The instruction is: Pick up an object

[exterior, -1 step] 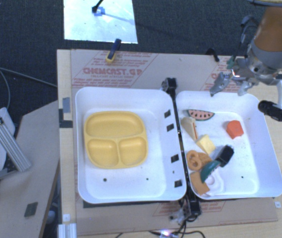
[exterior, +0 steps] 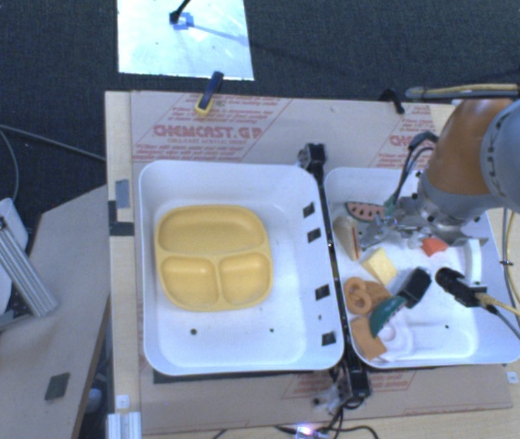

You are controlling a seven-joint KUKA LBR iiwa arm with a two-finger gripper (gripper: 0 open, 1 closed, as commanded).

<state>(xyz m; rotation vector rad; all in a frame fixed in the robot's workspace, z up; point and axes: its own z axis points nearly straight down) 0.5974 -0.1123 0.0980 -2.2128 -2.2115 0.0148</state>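
Gripper (exterior: 380, 231), finger state indiscernible, low among crowded toy food beside the red watermelon slice (exterior: 366, 212); neighbours may deflect the grasp.

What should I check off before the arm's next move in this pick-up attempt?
1. Gripper over the right bin: ok, it sits above the bin's upper part.
2. Object between the fingers: cannot tell, the wrist blocks the view.
3. Candidates within reach: ok, watermelon slice and yellow block lie near the gripper.
4. Clutter around targets: not ok, brush and pretzel crowd the bin's lower left.
5. Left bin contents: ok, yellow divided tray lies flat, away from the arm.
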